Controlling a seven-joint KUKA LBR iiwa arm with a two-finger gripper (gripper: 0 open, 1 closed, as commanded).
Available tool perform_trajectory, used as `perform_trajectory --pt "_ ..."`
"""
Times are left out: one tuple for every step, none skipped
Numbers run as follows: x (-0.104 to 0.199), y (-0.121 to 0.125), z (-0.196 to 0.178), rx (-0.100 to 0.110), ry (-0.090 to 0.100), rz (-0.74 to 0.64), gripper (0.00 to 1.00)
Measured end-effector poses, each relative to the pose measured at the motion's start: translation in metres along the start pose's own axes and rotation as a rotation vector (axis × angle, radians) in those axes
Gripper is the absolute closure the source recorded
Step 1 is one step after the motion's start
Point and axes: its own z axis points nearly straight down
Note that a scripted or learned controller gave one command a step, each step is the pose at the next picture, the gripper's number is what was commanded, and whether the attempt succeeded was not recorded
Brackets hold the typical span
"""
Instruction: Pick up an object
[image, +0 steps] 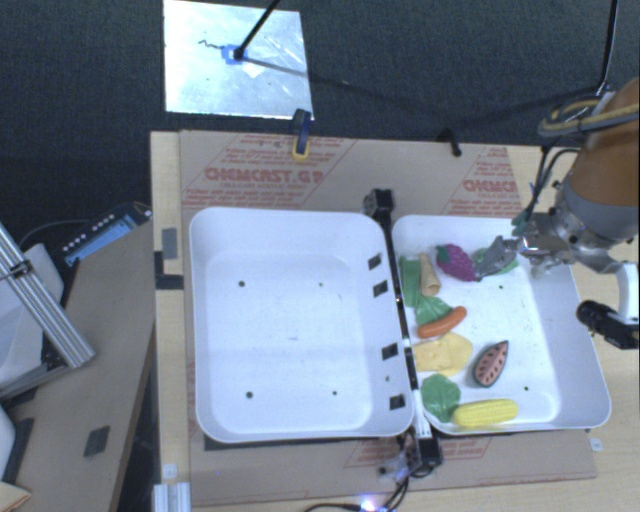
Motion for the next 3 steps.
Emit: perform_trajectory --pt "0.066 0.053 0.061 -0.003 0.001 -0.007 0.0" --pt "0.063 0.052 0.048 -0.003 0.001 -0.003 1.0" --pt "0.072 0.008 0.049 0.004 0.001 0.002 1.0"
